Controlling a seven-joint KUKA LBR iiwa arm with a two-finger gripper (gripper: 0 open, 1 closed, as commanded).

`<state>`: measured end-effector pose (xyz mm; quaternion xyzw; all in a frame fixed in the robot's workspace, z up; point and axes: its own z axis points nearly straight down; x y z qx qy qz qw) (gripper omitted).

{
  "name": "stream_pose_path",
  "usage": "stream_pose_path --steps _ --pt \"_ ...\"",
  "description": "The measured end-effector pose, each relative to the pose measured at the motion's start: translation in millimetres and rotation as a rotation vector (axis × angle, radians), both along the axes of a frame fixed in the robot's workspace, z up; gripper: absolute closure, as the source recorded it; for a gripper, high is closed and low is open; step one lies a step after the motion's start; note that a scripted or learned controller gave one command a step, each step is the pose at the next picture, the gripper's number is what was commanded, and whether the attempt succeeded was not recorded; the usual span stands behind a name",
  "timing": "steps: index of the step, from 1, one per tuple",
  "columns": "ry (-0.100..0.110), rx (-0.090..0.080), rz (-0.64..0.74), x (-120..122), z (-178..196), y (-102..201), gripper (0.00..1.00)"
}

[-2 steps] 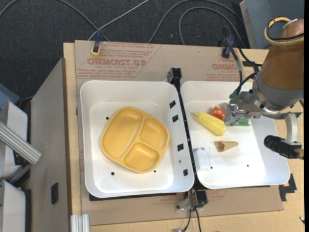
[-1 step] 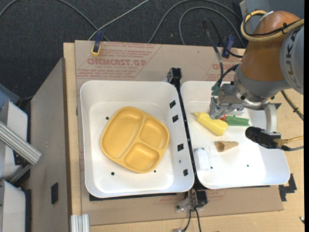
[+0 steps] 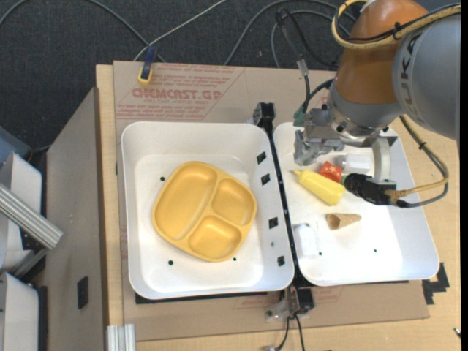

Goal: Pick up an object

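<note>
Gripper (image 3: 316,151) low in right bin (image 3: 409,254), just above yellow corn (image 3: 320,186); can't tell its state. Red thing (image 3: 333,171), cone (image 3: 342,221) nearby. Yellow tray (image 3: 204,210) in left bin (image 3: 139,196).

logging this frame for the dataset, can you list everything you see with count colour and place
bins: two, white, side by side on the bench
divided plate: one, yellow, three compartments, in the left bin
corn-like piece: one, yellow, upper part of the right bin
red piece: one, red, just behind the yellow piece, partly hidden
cone-shaped piece: one, tan, middle of the right bin
flat clear or white piece: one, near the right bin's left wall
cardboard sheet: one, brown with red print, under the bins
clip: one, blue and yellow, on the cardboard's far edge
cables: several, dark and pale, on the floor behind
arm: one, grey with orange band, over the right bin
gripper: one, grey, above the yellow and red pieces
</note>
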<state>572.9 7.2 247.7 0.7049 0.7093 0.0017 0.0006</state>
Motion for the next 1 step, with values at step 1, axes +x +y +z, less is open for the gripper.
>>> stream_pose_path --steps 1 --pt "0.001 -0.001 -0.001 27.6 -17.1 48.7 1.0"
